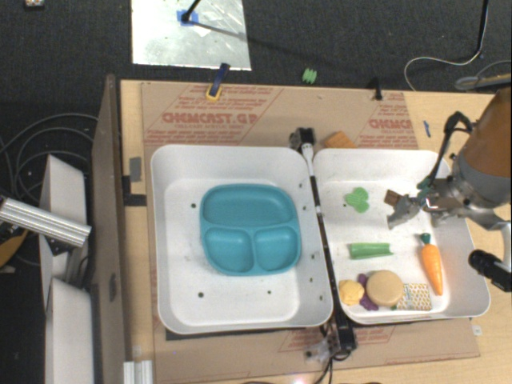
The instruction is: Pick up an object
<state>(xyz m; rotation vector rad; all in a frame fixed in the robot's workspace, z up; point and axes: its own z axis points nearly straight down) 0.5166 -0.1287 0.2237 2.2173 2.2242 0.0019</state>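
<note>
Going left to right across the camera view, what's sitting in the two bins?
Blue divided plate → yellow piece and green leafy piece → green stick → tan round bun → patterned cracker → carrot.

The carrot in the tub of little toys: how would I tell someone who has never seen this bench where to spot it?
Look at the right bin of the two white ones. Along its right side, below the robot's pincer, lies the carrot, pointing toward the bin's near edge. It is the one orange, tapered piece with a green top; the green stick to its left is flat and all green.
</note>
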